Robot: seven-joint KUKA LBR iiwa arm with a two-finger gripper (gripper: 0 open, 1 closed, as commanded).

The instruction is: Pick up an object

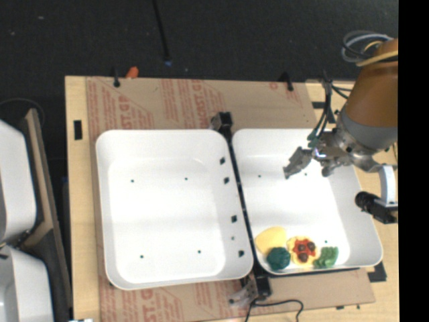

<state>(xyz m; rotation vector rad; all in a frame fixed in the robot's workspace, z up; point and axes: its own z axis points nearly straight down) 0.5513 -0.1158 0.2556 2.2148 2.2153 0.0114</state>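
Note:
Small objects lie clustered at the front edge of the right bin: a yellow piece, a teal ball, a red and yellow toy and a green piece. My gripper hangs over the back right part of that bin, well behind the cluster. Its two fingers are spread apart with nothing between them.
The left bin sits beside the right one, split from it by a black divider strip. Both rest on a cardboard sheet on the bench. Cables hang by the arm at the right.

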